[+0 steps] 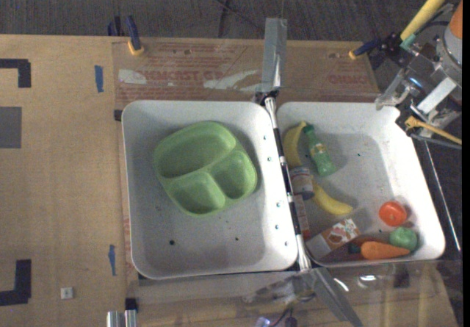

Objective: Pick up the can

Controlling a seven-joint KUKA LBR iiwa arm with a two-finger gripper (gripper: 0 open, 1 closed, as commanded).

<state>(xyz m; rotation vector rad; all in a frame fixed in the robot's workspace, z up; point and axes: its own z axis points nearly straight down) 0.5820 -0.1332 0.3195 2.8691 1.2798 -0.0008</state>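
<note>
We see the small brown-labelled cylindrical can (301,182) lying against the right white bin's (367,121) left wall, between two yellow bananas (294,142); the gripper (429,101) sits at the bin's upper-right corner.

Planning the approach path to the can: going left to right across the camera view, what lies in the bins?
Green divided plate → can against the divider → green bottle → orange carrot → red tomato → end effector at the right bin's far corner.
</note>
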